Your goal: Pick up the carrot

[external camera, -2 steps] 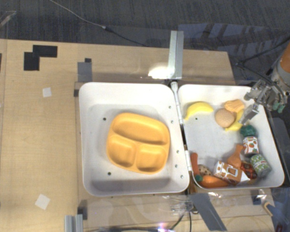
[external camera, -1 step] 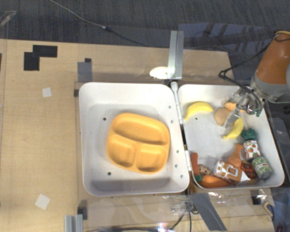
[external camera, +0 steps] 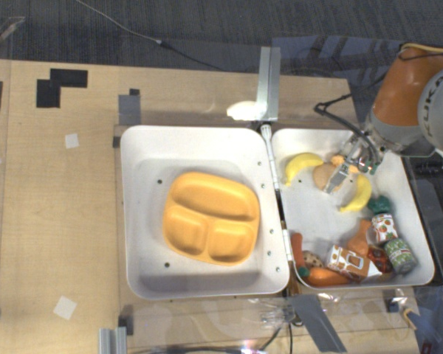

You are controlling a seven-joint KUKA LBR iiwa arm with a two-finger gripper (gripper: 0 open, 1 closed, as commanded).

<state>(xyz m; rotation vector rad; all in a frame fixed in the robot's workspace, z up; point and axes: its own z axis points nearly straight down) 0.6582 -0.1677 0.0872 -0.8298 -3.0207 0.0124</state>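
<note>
The carrot (external camera: 326,276) is an orange tapered piece lying along the front wall of the right bin (external camera: 314,212), partly tucked under a small printed carton (external camera: 348,259). My gripper (external camera: 348,169) hangs over the back half of that bin, above a yellow banana (external camera: 303,165) and a tan rounded item (external camera: 324,175). It is well behind the carrot and apart from it. Its fingers look open, with nothing held between them.
At the right bin's front right are small cans and bottles (external camera: 395,251), a green item (external camera: 381,204), an orange piece (external camera: 363,236) and a red item (external camera: 297,246). The left bin (external camera: 144,198) holds a yellow divided tray (external camera: 209,217). A metal post (external camera: 269,80) stands behind the bins.
</note>
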